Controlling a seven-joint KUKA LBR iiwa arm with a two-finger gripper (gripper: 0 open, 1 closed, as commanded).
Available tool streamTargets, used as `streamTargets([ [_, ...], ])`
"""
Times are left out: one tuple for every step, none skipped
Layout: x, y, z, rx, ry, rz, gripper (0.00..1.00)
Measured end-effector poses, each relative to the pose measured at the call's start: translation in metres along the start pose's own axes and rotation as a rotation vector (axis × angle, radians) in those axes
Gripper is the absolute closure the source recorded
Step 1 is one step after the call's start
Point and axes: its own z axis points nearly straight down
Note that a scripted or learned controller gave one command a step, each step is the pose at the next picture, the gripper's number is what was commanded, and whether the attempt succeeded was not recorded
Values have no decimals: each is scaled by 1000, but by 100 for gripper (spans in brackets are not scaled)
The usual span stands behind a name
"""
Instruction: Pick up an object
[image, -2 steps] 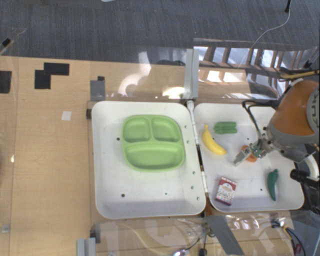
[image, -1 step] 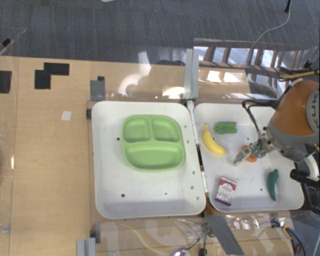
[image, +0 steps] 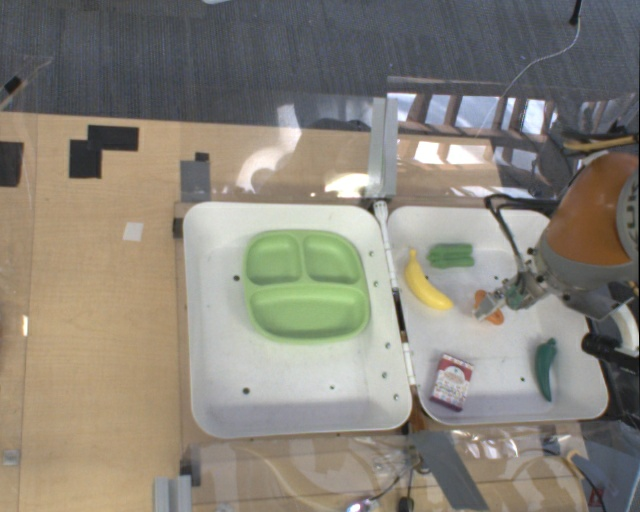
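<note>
Small orange object (image: 487, 307) lies mid right bin (image: 590, 400), at gripper (image: 510, 298) tip; grip state unreadable. Banana (image: 426, 284), green block (image: 451, 256), red box (image: 452, 382), green pepper (image: 545, 368) nearby. Left bin (image: 215, 400): green divided tray (image: 305, 285). Wooden bench (image: 90, 330), grey carpet beyond.

Gripper (image: 505, 300) low in right bin (image: 590, 400), at small orange obj (image: 487, 308); banana (image: 426, 283), green block (image: 451, 256), red box (image: 452, 382) nearby; green tray (image: 305, 285) in left bin (image: 215, 390)
</note>
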Motion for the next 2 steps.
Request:
streamTargets([
  [-1, 3, -12, -5, -4, -3, 100],
  [48, 55, -102, 13, 9, 32, 100],
])
